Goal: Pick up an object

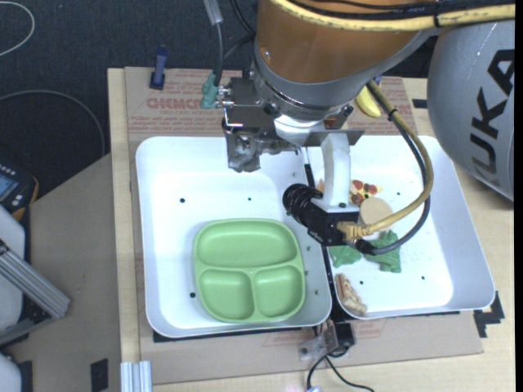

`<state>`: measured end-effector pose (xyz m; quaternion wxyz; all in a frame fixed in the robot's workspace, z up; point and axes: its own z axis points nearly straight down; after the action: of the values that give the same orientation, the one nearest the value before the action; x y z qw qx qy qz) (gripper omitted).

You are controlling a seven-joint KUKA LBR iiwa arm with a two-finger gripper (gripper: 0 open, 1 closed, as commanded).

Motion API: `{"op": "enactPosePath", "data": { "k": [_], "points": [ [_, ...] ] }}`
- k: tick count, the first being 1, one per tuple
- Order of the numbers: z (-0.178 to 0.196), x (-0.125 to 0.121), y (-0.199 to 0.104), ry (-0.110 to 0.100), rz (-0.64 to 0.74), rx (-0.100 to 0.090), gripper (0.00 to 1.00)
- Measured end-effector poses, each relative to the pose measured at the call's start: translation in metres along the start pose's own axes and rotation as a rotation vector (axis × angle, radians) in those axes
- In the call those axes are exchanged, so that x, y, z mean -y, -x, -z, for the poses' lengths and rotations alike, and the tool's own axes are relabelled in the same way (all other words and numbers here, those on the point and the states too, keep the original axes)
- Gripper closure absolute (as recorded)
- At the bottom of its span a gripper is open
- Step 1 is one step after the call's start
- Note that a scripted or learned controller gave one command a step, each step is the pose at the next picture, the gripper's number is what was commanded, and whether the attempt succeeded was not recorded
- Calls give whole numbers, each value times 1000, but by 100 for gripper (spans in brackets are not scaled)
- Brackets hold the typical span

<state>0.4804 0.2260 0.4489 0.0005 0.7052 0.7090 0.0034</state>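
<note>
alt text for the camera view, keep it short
A grey arm with an orange band reaches over two white bins, its end effector over the back of the left bin. That bin holds a green three-part plate; the right bin holds small scattered pieces, among them a green leaf.

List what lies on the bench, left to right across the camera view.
Small blue object → green divided plate → tan round disc. The other small pieces around the disc overlap it in this order, so they are left out.
</note>
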Motion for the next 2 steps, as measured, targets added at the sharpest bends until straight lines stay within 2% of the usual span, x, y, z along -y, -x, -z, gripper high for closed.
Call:
{"op": "enactPosePath", "data": {
  "k": [1,2],
  "points": [
    [-39,2,105,-10,-17,7,100],
    [-27,1,98,-2,-6,3,100]
  ]
}}
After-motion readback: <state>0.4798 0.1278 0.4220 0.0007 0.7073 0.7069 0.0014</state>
